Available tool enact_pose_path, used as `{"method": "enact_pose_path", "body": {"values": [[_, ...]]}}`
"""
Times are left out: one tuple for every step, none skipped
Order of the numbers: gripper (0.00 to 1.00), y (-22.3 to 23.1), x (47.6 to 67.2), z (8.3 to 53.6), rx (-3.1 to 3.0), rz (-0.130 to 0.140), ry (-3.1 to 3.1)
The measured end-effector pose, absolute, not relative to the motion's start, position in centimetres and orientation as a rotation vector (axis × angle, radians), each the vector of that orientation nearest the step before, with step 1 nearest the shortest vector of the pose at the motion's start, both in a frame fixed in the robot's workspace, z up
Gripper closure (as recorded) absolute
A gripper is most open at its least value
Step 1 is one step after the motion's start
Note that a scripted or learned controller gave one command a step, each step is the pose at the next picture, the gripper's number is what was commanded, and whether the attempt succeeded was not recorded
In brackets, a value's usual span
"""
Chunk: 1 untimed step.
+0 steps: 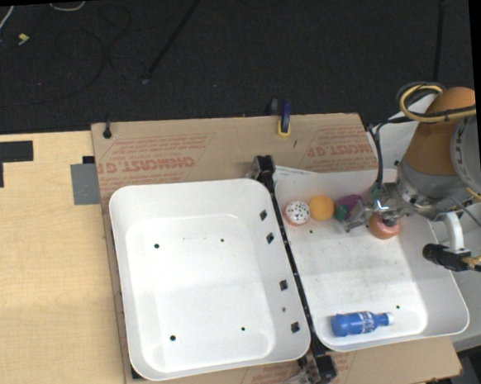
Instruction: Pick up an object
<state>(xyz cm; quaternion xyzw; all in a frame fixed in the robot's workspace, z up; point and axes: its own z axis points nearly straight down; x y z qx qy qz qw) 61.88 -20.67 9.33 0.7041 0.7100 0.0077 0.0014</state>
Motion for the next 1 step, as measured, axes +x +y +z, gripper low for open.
{"method": "enact_pose_path", "body": {"values": [[0.0, -21.02, 64.5, 10.66, 2.222, 0.005, 2.23]]}}
